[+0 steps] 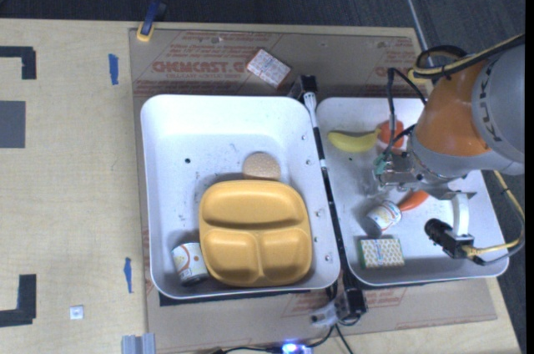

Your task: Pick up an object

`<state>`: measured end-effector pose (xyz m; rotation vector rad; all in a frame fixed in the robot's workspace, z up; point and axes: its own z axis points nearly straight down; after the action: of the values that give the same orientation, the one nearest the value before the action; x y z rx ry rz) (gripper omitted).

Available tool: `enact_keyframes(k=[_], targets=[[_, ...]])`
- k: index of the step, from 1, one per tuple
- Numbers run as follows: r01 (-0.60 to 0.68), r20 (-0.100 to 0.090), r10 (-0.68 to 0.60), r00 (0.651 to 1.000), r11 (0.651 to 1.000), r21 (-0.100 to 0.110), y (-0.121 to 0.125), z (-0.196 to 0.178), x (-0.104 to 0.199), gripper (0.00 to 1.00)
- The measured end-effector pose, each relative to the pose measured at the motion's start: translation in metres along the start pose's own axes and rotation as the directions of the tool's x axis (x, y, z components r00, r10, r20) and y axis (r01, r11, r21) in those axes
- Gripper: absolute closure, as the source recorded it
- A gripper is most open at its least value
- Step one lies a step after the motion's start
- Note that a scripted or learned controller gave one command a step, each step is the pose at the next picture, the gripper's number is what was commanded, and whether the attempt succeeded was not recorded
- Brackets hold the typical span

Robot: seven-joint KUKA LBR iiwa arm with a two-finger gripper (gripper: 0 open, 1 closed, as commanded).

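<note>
Small can (384, 215): a short white cylinder lying tilted on the floor of the right bin (492, 262), just below the gripper; judging by position, it is the likeliest target.
Other candidates: a banana (352, 141) lies near the bin's upper left corner, an orange carrot-like piece (413, 199) sits just right of the can, and a speckled sponge block (380, 252) lies below it.
Gripper (390, 170): low inside the right bin, between the banana and the can; the wrist and orange band hide most of it.
Gripper opening: cannot tell from this angle, and nothing is visibly held.
Contact: unclear whether it touches the can; the two look very close.
Step in hand: the reach or descent toward a grasp, as I judge it; no lift has begun.
Next move calls for: centring over one object, closing firmly on it, then rising straight up.
Risk: the round can may roll aside; crowded neighbours could be nudged.
Left bin (158, 177): holds a yellow divided tray (254, 231), well apart from the arm.
</note>
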<state>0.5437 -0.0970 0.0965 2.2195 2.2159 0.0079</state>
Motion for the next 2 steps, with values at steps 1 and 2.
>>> enact_keyframes(k=[1, 2], targets=[[0.000, 0.000, 0.000, 1.000, 1.000, 0.000, 0.000, 0.000, 0.000, 0.00], [0.000, 0.001, 0.000, 1.000, 1.000, -0.003, 0.001, -0.010, 0.000, 1.00]])
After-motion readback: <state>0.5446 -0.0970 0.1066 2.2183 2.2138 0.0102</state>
